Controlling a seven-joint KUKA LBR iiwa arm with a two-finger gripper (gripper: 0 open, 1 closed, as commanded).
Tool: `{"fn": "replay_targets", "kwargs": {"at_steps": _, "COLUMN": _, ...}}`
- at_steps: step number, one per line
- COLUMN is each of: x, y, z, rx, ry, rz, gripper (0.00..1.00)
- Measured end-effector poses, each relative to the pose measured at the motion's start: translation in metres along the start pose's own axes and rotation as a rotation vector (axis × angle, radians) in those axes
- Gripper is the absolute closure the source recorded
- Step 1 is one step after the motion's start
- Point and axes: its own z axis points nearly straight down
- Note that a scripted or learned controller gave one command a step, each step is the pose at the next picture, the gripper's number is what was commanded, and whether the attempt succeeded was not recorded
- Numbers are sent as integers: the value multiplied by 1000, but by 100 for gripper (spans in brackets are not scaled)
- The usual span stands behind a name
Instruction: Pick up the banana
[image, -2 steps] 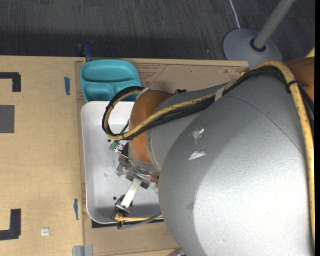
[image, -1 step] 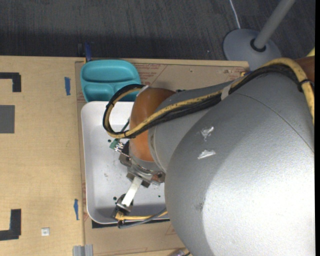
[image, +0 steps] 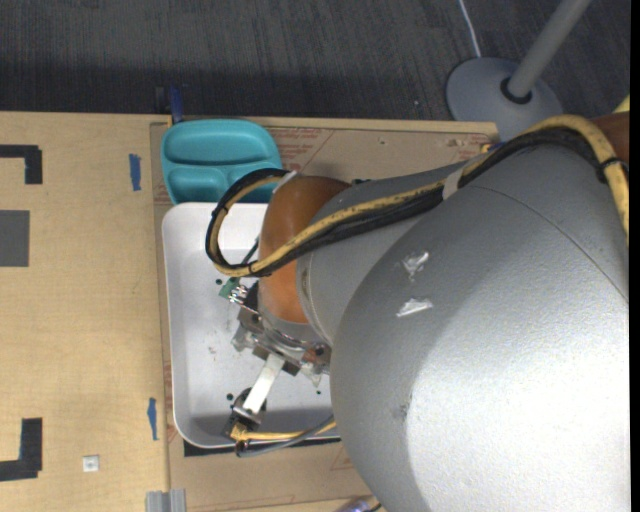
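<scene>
**Gripper (image: 272, 352) low in the white bin (image: 190, 300), at six o'clock from the teal tray (image: 220, 155).**
Jaw state cannot be told. Judged best: centre across the banana's mid-length before closing.

Banana hidden from view, its look, pose, place cannot be told

The arm (image: 470, 330) hangs over the bin (image: 195, 300); a tray (image: 220, 150) lies just behind it.

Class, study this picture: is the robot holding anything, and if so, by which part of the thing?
It cannot be told. The arm hangs over the white bin and hides what is under its wrist.
</scene>
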Motion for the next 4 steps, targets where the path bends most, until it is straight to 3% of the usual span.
{"fn": "replay_targets", "kwargs": {"at_steps": 1, "x": -3, "y": 2, "z": -2, "rx": -2, "ry": 1, "rz": -279, "gripper": 0}}
{"fn": "replay_targets", "kwargs": {"at_steps": 2, "x": 1, "y": 2, "z": 65, "rx": -5, "ry": 4, "rz": -357, "gripper": 0}}
{"fn": "replay_targets", "kwargs": {"at_steps": 3, "x": 14, "y": 23, "z": 5, "rx": -4, "ry": 3, "rz": -32, "gripper": 0}}
{"fn": "replay_targets", "kwargs": {"at_steps": 4, "x": 1, "y": 2, "z": 65, "rx": -7, "ry": 5, "rz": -341, "gripper": 0}}
